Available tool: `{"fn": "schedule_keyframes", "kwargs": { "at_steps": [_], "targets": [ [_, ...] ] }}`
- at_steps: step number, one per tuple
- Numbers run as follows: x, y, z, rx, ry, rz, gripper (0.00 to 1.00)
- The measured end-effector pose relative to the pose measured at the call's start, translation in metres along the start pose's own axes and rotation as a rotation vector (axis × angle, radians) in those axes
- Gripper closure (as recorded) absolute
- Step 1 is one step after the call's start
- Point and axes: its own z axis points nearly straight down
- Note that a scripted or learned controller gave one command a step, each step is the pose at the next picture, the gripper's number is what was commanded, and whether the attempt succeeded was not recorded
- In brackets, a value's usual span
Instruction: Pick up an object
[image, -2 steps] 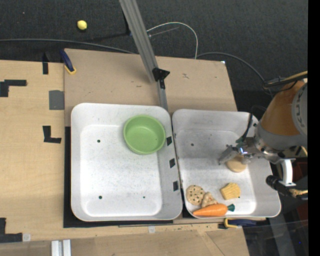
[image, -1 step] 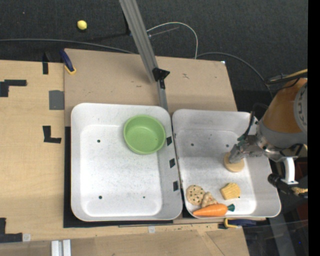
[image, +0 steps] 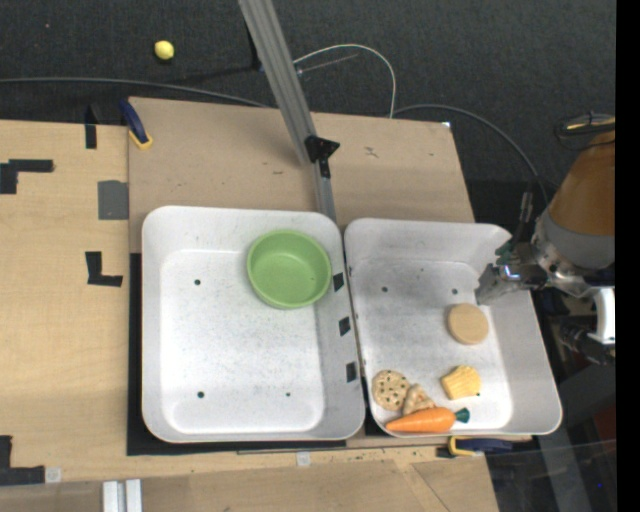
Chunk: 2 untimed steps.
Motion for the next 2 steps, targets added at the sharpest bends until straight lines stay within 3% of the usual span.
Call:
{"fn": "schedule_keyframes", "kwargs": {
  "at_steps": [1,2],
  "targets": [
    [0.0,0.002,-0.053,-0.001,0.0,-0.001,1.0],
    [0.058,-0.003,-0.062,0.004,0.004,-0.005,1.0]
  ]
}}
